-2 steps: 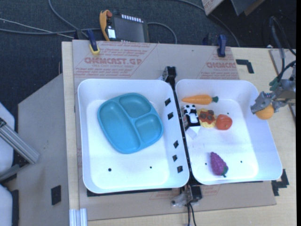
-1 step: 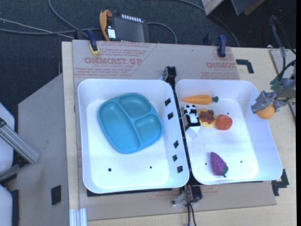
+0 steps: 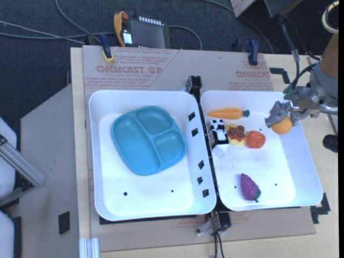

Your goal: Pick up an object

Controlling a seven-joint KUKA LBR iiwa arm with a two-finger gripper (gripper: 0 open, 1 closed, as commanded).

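- Gripper [image 3: 283, 117]: metallic grey two-finger unit, positioned over the upper right area of the right bin [image 3: 301, 190]. Its fingers are clamped on a small round orange fruit [image 3: 282, 126], smooth-skinned, which sits between and just below the fingertips.
- Right bin: shallow, white, smooth plastic with rounded corners. Contents: a tapered orange toy carrot [image 3: 226, 113] with a green stem end; a glossy red toy tomato [image 3: 256, 139]; a red-and-yellow toy piece [image 3: 236, 134] touching the tomato's left side; a small black-and-white item [image 3: 217, 130], type unclear; a knobbly purple grape bunch [image 3: 249, 187] near the front wall.
- Left bin [image 3: 107, 195]: same construction. It holds a blue compartment plate [image 3: 149, 139], smooth plastic, with three recessed sections.
- Backing board [image 3: 177, 69]: tan sheet beneath both bins, printed in red "CHEMCAST GP"; print repeated, partly covered.
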